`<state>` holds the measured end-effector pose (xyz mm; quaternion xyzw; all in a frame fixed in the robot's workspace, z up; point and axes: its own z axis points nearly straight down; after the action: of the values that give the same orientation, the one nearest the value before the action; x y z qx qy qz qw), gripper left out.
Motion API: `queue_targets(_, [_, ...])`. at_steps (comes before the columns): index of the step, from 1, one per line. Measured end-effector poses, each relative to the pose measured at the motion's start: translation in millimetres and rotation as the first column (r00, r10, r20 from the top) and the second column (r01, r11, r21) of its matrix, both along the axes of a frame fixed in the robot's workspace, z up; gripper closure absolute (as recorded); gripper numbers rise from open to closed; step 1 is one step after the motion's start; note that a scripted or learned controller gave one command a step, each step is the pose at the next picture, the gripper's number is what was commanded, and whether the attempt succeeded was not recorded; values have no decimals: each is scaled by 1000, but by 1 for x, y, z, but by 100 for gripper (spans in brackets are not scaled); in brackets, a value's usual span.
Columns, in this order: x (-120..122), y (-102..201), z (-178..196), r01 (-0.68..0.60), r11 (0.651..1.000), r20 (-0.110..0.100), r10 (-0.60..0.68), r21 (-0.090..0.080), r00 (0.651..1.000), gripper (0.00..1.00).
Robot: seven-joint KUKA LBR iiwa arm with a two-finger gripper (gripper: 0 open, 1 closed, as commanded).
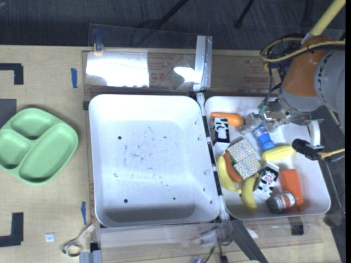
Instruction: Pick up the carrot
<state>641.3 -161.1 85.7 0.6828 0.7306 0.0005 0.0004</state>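
Observation:
The carrot (232,119) lies in the far left corner of the right bin (323,204), orange, pointing right, with a black-and-white card (221,130) covering its left end. My gripper (256,120) hangs low over the back of that bin, just right of the carrot's tip and above a blue-capped bottle (265,139). Nothing visible is held in it. The grey arm with its orange band (303,76) comes in from the upper right.
The right bin also holds a banana (235,182), a yellow lemon-like fruit (279,153), a patterned pad (244,157), a cow-print box (267,182), an orange bottle (291,183) and a can (280,203). The left bin (98,106) and a green plate (36,144) lie to the left.

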Motion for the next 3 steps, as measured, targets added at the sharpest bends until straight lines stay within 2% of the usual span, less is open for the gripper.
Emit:
queue_targets(1, [-21, 16, 74, -32, 999, 1, 32, 0, 999, 0])
queue_targets(2, [-33, 38, 46, -163, 987, 0, 163, 1, 987, 0])
queue_targets(3, [27, 80, 100, -251, 968, 2, 251, -1, 968, 0])
